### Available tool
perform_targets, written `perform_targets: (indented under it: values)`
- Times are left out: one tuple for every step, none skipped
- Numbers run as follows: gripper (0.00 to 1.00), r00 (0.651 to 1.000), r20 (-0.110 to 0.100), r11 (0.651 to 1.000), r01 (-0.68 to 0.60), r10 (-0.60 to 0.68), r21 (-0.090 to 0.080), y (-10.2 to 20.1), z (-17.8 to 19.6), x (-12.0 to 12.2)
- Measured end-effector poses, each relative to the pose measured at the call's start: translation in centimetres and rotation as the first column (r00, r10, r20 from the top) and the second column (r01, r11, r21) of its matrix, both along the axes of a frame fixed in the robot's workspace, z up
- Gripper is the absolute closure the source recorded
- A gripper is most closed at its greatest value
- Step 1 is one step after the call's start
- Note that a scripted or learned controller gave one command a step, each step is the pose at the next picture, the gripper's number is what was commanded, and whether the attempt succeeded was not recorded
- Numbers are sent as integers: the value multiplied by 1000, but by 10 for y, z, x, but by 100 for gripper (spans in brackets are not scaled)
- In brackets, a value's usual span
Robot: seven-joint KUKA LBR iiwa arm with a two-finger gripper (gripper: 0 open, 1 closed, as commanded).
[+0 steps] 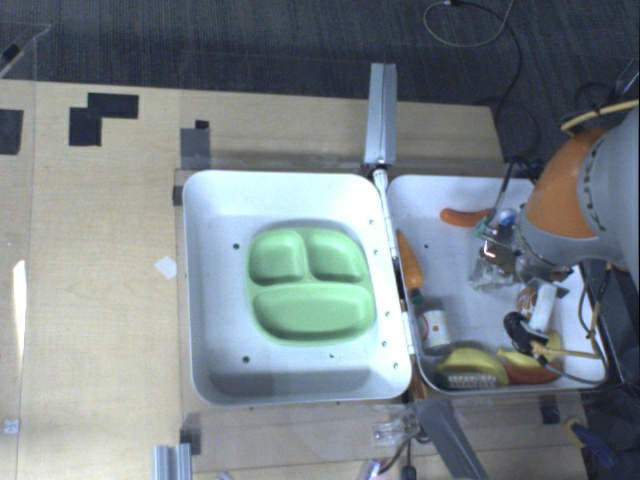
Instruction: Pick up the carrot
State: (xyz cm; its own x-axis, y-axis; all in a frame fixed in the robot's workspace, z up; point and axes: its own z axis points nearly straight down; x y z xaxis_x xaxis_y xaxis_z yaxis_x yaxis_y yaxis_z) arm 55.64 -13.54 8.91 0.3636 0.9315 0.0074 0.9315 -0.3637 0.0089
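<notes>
The carrot [407, 259] is a slim orange stick with a dark green end. It lies along the left wall of the right bin [450, 196], pointing front to back. The arm's gripper [492, 264] hangs over the middle of the right bin, well to the right of the carrot and apart from it. Nothing shows held under the gripper. A second orange piece [464, 216] lies at the back of that bin, just left of the wrist.
The left bin [215, 268] holds a green divided plate [310, 283]. At the front of the right bin lie a banana [474, 360], a red and yellow item [530, 368] and a small white can [435, 324]. Cables [530, 330] trail near the arm.
</notes>
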Motion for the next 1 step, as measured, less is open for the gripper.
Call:
perform_targets:
  values:
    - [0,1000,1,1000,5,-5,-7,-4,-1,-1]
